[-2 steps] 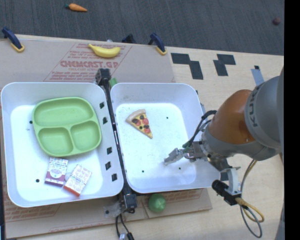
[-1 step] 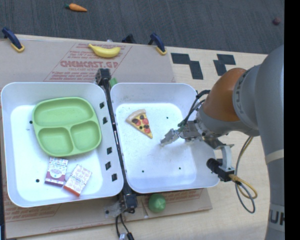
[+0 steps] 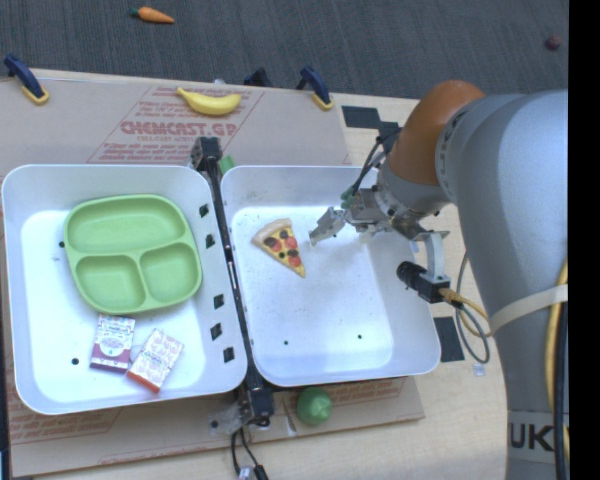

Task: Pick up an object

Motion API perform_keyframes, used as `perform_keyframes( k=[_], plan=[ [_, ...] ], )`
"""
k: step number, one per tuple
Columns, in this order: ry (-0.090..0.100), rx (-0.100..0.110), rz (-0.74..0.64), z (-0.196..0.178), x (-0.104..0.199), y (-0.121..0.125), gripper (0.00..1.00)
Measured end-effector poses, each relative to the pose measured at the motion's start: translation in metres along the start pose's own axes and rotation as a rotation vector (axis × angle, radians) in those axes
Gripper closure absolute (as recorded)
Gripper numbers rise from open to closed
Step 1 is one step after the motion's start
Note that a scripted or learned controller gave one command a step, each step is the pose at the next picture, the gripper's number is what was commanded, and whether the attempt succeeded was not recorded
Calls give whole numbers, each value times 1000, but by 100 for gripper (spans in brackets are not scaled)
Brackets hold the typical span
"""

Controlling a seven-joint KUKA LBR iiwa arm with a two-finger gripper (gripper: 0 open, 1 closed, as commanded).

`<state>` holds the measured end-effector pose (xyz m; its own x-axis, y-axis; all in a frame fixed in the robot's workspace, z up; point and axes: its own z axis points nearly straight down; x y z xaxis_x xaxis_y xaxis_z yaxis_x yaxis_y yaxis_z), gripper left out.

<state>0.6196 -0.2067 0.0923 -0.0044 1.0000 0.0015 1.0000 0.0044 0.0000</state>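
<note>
I see the gripper [image 3: 327, 230] inside the right bin [image 3: 380, 353], low over its floor, and its two fingers stand a little apart with nothing between them. The pizza slice [image 3: 282, 245] lies flat on the floor of this bin, just beside the fingertips, on their left, and I see a small gap between them, so they do not touch. The slice is in the upper left part of the bin, near the divider where both bins meet. The grey arm [image 3: 510, 198] with its orange band [image 3: 430, 133] comes over the right wall of the bin.

Left of the pizza slice, in the left bin [image 3: 20, 268], lies a green plate [image 3: 132, 250] with three sections. Below the plate are two small packets [image 3: 137, 350], side by side. Behind the bins, on the cardboard [image 3: 270, 128], I see a banana [image 3: 209, 99]. A green ball [image 3: 314, 406] sits in front of the right bin, outside its wall. A small carrot [image 3: 154, 14] lies on the dark floor, well apart from everything.
</note>
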Motion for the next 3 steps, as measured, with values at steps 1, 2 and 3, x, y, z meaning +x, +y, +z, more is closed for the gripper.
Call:
perform_keyframes(
  k=[1, 2, 3],
  plan=[
    [0, 1, -6, -10, 0, 0, 100],
    [1, 2, -7, -10, 1, 0, 0],
    [1, 2, -11, -21, 1, 1, 100]
  ],
)
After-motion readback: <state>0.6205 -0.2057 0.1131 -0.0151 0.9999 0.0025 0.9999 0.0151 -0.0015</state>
